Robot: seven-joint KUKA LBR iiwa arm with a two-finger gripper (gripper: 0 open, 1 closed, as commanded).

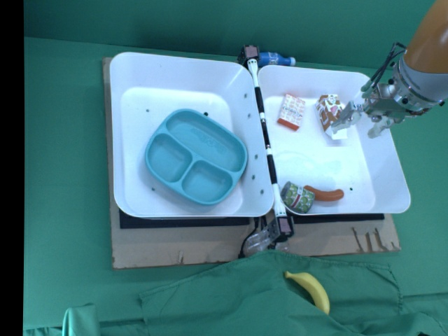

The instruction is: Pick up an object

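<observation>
With my gripper [360,120] hanging wide open just right of the small red-and-white carton [329,112] in the right bin [392,187], I'm on the approach, and next I judge it needs centring over that carton before closing.

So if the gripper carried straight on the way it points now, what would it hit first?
Probably the small red-and-white carton in the right bin: the gripper points down-left at its near end. Height above it is unclear.
</observation>
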